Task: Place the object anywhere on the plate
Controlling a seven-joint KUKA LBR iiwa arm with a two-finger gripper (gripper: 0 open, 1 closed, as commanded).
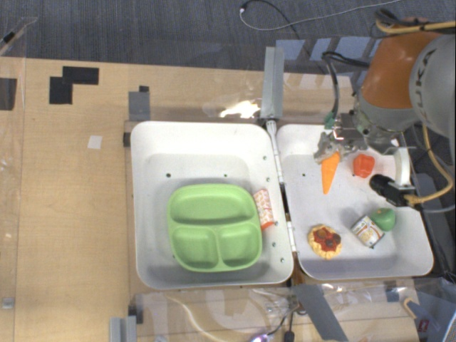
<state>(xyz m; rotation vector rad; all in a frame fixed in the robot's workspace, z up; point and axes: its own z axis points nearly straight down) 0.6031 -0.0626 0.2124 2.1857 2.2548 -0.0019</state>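
A green plate [214, 226] with three compartments lies in the left bin [153, 155]. An orange toy carrot [329, 173] is in the right bin [413, 262], wide end up and tip pointing toward the front. My gripper [332, 147] is at the carrot's wide end, touching or just above it, and its body hides how it meets the carrot. The arm's orange band [388, 77] rises behind it at the right.
A small red-and-white packet [263, 209] lies against the plate's right edge in the left bin. The right bin also holds a red pepper [363, 164], a pizza slice [325, 240], a small can [367, 231] and a green fruit [385, 218]. A black cable end [388, 189] hangs nearby.
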